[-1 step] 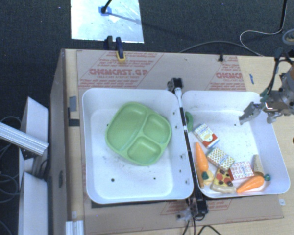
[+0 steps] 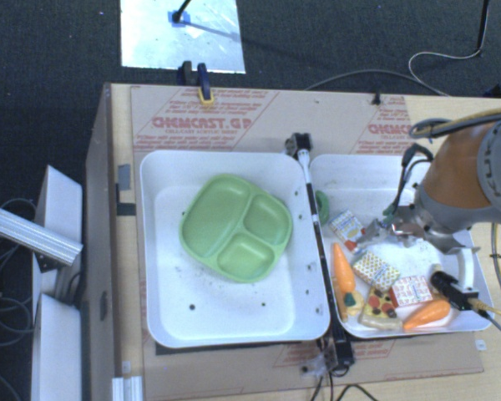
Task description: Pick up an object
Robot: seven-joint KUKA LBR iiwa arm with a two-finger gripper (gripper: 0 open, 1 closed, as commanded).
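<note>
Reaching in over the right bin [image 2: 376, 170], the jaws [image 2: 382, 226] are being held above the toy food; their spread cannot be told. A carrot [image 2: 343, 271], pizza slice [image 2: 381, 303] and patterned blocks [image 2: 376, 267] are lying there. A green tray [image 2: 235, 225] is resting in the left bin [image 2: 175, 307].

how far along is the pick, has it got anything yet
Early, as far as the camera view shows. Done: the arm is down over the right bin, its gripper low by the small patterned box. In hand: nothing visibly lifted; the carrots, the pizza slice toy and the other boxes lie on the bin floor. Left: grasp one and raise it. The green divided plate sits untouched in the left bin.
</note>
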